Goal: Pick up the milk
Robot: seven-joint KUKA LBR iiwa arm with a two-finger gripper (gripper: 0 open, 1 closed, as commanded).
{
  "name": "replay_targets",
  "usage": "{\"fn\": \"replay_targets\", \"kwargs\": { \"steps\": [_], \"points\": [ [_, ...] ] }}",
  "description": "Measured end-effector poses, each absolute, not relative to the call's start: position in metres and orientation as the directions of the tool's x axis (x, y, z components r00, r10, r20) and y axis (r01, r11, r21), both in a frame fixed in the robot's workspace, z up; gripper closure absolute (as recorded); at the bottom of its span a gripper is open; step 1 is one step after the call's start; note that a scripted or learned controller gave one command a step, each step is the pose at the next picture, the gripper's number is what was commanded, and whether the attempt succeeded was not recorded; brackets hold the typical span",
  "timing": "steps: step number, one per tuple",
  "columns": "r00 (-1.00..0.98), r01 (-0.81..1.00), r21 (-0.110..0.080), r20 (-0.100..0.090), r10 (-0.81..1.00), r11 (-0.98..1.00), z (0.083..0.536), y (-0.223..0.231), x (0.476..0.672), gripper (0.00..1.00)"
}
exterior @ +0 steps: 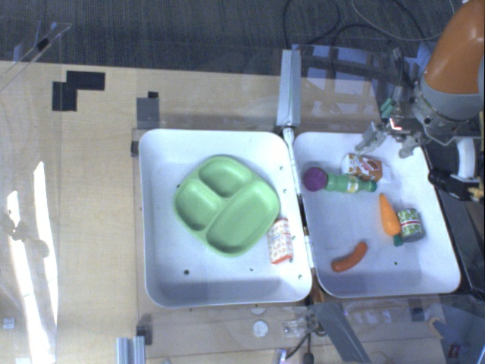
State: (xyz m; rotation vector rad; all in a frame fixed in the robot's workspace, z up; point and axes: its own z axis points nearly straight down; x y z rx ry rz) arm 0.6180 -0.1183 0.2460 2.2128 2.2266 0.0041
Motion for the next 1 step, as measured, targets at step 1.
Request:
{"fn": "replay_targets", "kwargs": {
  "steps": [1],
  "points": [
    [0.123, 0.992, 0.002, 0.0, 0.992, -0.123, 0.139, -0.194, 0.5691, 0.0]
  ]
}}
